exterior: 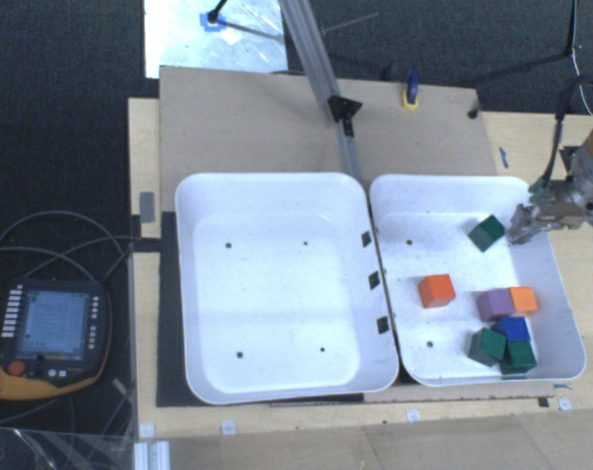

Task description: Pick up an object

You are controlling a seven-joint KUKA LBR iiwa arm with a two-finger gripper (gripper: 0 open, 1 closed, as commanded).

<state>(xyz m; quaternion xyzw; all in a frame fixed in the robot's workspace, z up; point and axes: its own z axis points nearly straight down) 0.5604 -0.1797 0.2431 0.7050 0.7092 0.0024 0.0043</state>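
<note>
One small green block (487, 233) lies in the right bin (453, 196) just beside the gripper (524, 226), likely light, rigid, best pinched across flat opposite faces.

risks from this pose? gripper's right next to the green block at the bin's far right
1. The gripper sits beside the green block, not over it, so closing here may nudge it rather than grasp it.
2. It is close to the right bin wall; descending could clip the rim.
3. The remaining blocks, such as the purple block and blue block, touch in a cluster, making clean picks harder.
</note>
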